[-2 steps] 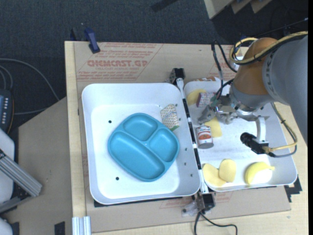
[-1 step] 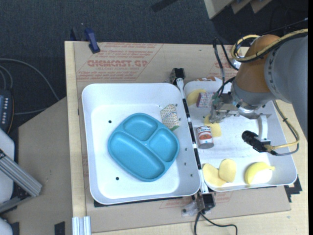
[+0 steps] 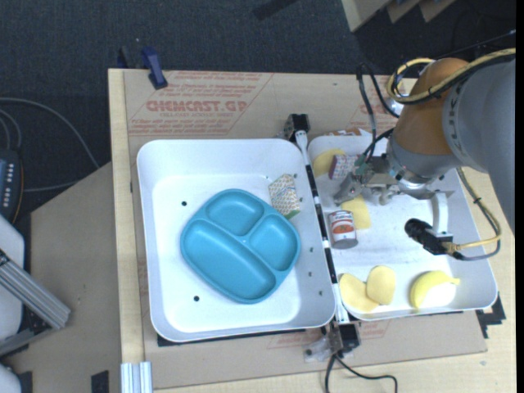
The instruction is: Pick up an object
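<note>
One pincer [image 3: 358, 178] above right bin [image 3: 471, 219], beside can [image 3: 342, 228]

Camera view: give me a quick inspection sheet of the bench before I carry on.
Surface: bench bears two white bins side by side, left bin and right bin.
Job's things: can, yellow pieces and lemon in the right bin; another yellow item at its far corner.
Clutter: blue tray and a crumpled wrapper in the left bin; blue clip on the bench's far edge.
Grippers: pincer low over the right bin's far side, nothing visibly held; finger state unclear.
Cables: yellow and black cables run along the arm; a black cable lies on the floor to the left.
Surroundings: dark carpet.
</note>
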{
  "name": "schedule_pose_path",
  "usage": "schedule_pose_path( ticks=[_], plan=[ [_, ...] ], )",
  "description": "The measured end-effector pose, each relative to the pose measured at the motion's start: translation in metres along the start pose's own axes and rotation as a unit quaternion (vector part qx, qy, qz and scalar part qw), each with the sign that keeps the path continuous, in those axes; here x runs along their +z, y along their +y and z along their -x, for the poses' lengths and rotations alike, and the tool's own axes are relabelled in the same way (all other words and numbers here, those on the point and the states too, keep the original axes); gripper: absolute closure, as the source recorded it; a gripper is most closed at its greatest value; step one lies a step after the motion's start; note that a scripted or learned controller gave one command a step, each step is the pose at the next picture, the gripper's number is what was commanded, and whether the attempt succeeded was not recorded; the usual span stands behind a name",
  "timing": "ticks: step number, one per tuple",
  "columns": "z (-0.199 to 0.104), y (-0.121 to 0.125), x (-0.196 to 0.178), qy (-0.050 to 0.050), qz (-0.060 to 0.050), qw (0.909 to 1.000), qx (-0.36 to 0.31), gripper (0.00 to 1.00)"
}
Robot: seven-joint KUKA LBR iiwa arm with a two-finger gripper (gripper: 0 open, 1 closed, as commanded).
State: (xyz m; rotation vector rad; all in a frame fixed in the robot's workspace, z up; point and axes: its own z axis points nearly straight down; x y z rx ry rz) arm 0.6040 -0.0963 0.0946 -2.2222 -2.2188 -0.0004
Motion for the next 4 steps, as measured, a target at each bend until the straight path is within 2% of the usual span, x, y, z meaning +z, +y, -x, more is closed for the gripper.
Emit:
schedule_pose_path(
  ticks=[1, 2, 3, 4],
  plan=[
    [-0.003, 0.062, 0.009, 0.0, -0.002, 1.0, -0.001, 0.0],
    [-0.002, 0.013, 0.01, 0.0, -0.001, 1.0, -0.001, 0.0],
    [-0.003, -0.015, 0.01, 0.0, -0.001, 1.0, -0.001, 0.0],
    [-0.003, -0.015, 0.0, 0.0, 0.0, 1.0, 0.0, 1.0]
  ],
)
